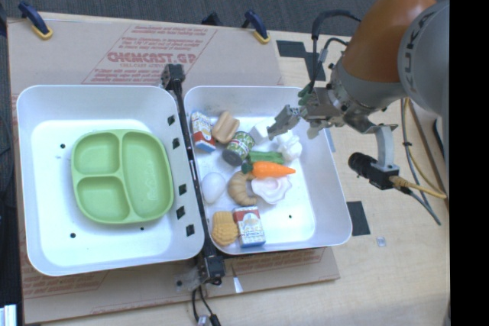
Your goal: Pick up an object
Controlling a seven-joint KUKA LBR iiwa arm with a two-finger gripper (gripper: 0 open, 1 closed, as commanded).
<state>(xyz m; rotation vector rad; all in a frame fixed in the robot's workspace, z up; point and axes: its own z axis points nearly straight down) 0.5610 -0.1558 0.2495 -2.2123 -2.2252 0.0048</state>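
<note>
**Carrot lies just below-left of the gripper, long axis crosswise in the bin**

Carrot (273, 169) is taken as the likeliest target, judged only from nearness. It is seen in the right bin (325, 198), orange body with a green top at its left end, tip pointing right. Its long axis is laid roughly left-right across the camera view. It is resting on a pale shell-like piece (269, 191), and a white crumpled item (288, 143) is seen just above it.

Gripper (284, 121) is seen at the upper right of the same bin, reached in from the right, hovering over the white crumpled item. Finger spacing cannot be told from this angle; nothing is seen held.

Key relation: the carrot is offset down and slightly left from the gripper, near but apart. A short move toward the bin's middle is judged needed, with the closing direction set across the carrot's short width, i.e. up-down in the view.

Clutter is noted: a small can (238, 148) and a croissant (241, 188) are close on the left, so a clean descent may be hindered. Left bin (30, 187) is occupied by a green divided plate (122, 176), well apart from the gripper.
</note>
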